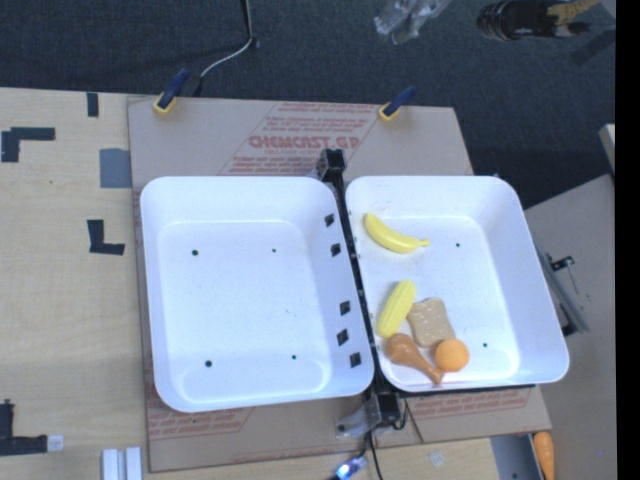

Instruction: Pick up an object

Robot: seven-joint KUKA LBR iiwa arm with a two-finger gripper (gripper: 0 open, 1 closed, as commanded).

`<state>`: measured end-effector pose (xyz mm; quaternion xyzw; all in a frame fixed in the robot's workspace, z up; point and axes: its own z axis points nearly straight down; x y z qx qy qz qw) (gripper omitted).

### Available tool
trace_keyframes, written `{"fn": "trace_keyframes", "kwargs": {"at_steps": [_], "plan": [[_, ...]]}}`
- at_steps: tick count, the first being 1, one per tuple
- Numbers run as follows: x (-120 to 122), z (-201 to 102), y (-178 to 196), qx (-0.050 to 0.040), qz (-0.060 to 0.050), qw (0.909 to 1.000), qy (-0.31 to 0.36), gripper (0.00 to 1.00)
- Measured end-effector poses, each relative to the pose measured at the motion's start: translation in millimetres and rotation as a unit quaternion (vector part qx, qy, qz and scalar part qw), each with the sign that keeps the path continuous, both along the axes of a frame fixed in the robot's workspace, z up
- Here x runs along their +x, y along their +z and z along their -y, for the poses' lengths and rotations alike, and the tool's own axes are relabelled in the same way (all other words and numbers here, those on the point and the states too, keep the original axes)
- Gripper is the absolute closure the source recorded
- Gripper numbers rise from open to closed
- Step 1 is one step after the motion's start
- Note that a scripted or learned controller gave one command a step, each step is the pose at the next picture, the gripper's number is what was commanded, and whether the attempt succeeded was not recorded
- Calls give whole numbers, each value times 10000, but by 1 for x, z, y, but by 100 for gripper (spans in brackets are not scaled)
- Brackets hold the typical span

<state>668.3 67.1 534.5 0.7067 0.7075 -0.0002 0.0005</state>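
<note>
Gripper: up at the top of the view, the gripper (408,13) hangs blurred over the dark floor beyond the bench, well clear of both bins. Open or closed? Cannot tell through that smear, and nothing shows in its grasp.

Right bin: the right bin (500,203) carries all the candidates, five toy foods crowding its left half.

Banana: the banana (393,235) lies alone near the divider, apart from everything else, with bare white floor around it (the friendliest target on offer).

Cluster: lower down, the corn cob (397,307) leans against the slice of bread (431,321); the orange ball (451,355) and the drumstick (413,357) sit touching or nearly so just below, close to the near wall.

Left bin: the left bin (240,288) shows only its white floor.

Stage: by my reading, this is the very start, with the approach not yet begun.

How to do it well: I'd go for the banana. Come straight down over its middle, close across the narrow width rather than along the curve, and stay off the divider wall.

Risk: the cluster looks awkward, since a descent there could nudge a neighbour or pinch two pieces, and the ball would likely roll away.
</note>
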Motion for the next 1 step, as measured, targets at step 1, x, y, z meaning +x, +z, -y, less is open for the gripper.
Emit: {"fn": "trace_keyframes", "kwargs": {"at_steps": [1], "plan": [[0,-1,0,-3,-2,10000,-10,100]]}}
